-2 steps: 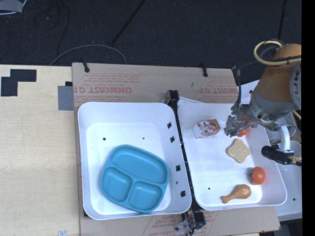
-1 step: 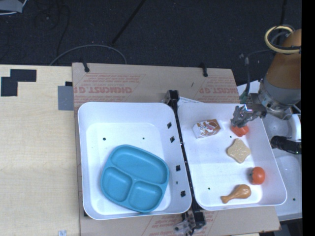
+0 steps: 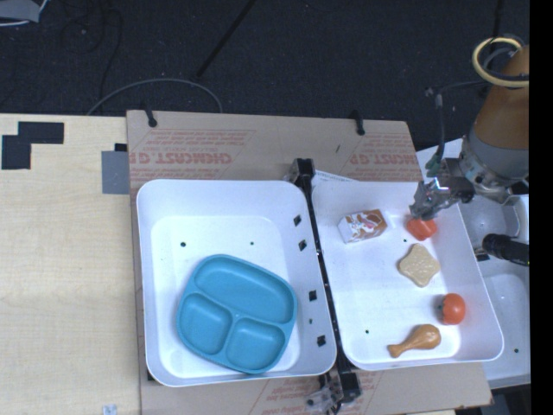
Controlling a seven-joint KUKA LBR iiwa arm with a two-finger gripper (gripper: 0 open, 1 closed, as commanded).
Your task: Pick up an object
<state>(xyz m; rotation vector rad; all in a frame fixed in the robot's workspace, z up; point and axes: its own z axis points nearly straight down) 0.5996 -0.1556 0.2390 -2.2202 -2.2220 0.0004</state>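
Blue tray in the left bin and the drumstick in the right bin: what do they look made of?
Blue tray: likely moulded plastic, one even colour, smooth with a soft sheen, rounded compartment walls. Drumstick: probably a plastic or rubber toy, uniform tan, slightly glossy; too small to tell which.

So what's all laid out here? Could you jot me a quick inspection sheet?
Surface: two white bins, left bin, right bin, on cardboard.
Job's things: right bin holds a snack packet, small red piece, tan cracker, tomato, drumstick toy.
Clutter: blue divided tray in left bin.
Grippers: end effector just above the red piece; grasp unclear.
Cables: black leads behind.
Surroundings: wooden bench, dark floor.
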